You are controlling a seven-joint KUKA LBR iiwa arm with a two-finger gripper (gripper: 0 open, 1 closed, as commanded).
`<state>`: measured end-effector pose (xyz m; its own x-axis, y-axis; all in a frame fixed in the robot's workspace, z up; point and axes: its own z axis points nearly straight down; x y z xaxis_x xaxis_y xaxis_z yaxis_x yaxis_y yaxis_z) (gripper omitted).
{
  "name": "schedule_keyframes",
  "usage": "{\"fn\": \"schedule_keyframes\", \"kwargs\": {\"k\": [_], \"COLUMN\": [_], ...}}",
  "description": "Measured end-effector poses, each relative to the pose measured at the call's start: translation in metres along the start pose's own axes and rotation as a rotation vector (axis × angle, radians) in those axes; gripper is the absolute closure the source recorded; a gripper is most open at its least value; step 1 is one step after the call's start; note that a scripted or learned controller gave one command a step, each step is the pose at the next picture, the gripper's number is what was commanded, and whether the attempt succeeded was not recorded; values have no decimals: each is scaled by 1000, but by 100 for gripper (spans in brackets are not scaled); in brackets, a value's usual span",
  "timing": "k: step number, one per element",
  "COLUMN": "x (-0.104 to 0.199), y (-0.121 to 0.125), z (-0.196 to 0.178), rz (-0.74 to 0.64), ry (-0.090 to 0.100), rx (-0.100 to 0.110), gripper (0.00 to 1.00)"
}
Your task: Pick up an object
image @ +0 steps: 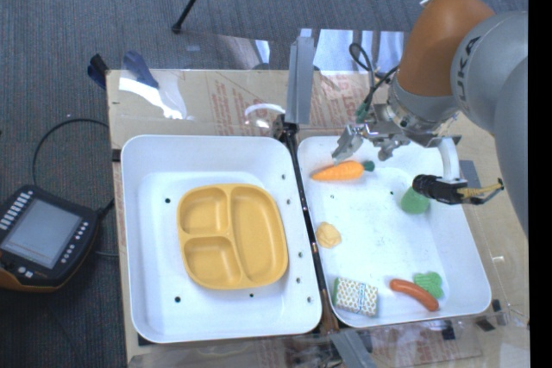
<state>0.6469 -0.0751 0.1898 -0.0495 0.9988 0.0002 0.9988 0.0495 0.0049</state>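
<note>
An orange carrot (336, 172) with a green top lies at the far left of the right bin (466, 271). My gripper (366, 147) hangs just beyond and above the carrot's green end. Its fingers (347, 146) are spread apart with nothing between them, so it is open. Other pieces in this bin are a round green item (414, 202) at the right, a small yellow piece (328, 234) near the left wall, a checkered packet (355, 296), a red sausage (414, 294) and a green floret (429, 281) at the front.
The left bin (147, 185) holds a yellow divided plate (233, 235). A black clip with a cable (440, 185) juts over the right bin beside the green item. A handheld control pendant (39, 233) lies on the floor at the left.
</note>
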Motion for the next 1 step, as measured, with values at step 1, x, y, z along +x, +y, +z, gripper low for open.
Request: {"fn": "schedule_keyframes", "kwargs": {"k": [1], "x": [-9], "y": [-5], "z": [105], "rz": [7], "ry": [2], "rx": [13], "gripper": [0]}}
